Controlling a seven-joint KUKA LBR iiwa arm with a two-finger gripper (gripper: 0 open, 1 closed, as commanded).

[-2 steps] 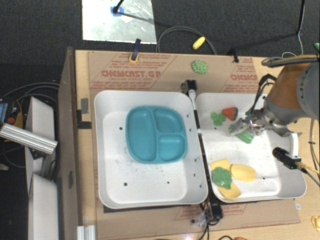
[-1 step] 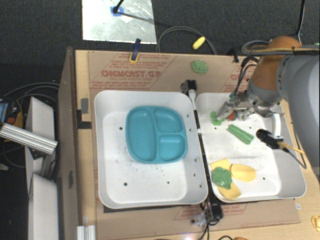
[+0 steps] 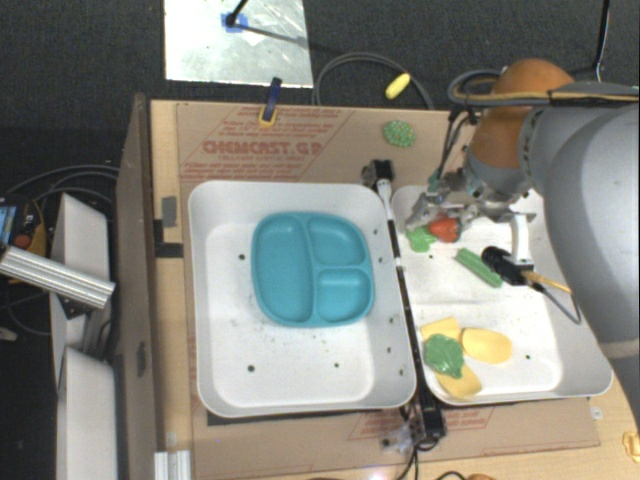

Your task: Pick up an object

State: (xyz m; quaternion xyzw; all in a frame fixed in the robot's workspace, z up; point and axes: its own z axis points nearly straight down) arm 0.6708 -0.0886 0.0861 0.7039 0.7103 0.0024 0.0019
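Lump (image 3: pixel 446 231), red and roundish, lies in the far left corner of the right bin (image 3: pixel 530 313), on the bin's white floor. It is too compact to show a clear long axis or a pointing end. The pincer (image 3: pixel 434 211) hangs directly over it, at that same far left corner of the right bin. Whether it is apart, together or clamped on the lump cannot be told from this view.

A small green piece (image 3: pixel 420 239) sits just beside the lump, against the right bin's left wall. A green stick (image 3: pixel 478 267) lies near the middle of the right bin. Its long axis runs on a slant from the bin's far left toward its near right.

In the right bin's near left corner a cluster is packed together. It holds a pale yellow piece (image 3: pixel 441 328), a rounded yellow piece (image 3: pixel 487 346), a leafy green piece (image 3: pixel 443 356) and one more yellow piece (image 3: pixel 462 384) at the near wall.

The grey arm (image 3: pixel 590 188) reaches over the right bin's far right side.

The left bin (image 3: pixel 230 368) stands rim to rim with the right bin's left wall and holds a teal divided plate (image 3: pixel 310 268). Beyond the right bin's far wall, a small green disc (image 3: pixel 400 133) rests on the counter (image 3: pixel 260 148).
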